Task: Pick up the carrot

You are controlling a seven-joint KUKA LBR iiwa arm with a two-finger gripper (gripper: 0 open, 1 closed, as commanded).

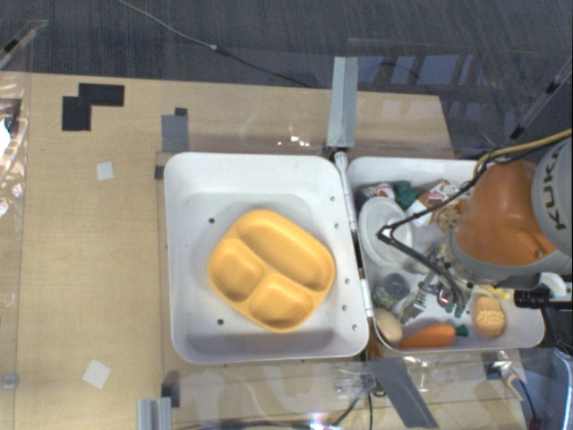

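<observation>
Sitting in the left bin (179, 267) is a yellow three-compartment tray (271, 269); the right bin (528, 334) is cluttered with a white plate (380, 231), a round bread roll (489, 315) and packets. The carrot (428, 336) lies flat at that bin's front edge, just below the gripper (428, 296), untouched; gripper opening is too cluttered to tell.

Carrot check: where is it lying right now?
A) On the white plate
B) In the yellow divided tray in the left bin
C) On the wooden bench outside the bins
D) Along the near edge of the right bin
D: the carrot lies along the near edge of the right bin, between two pale round items, below the tool.
</observation>
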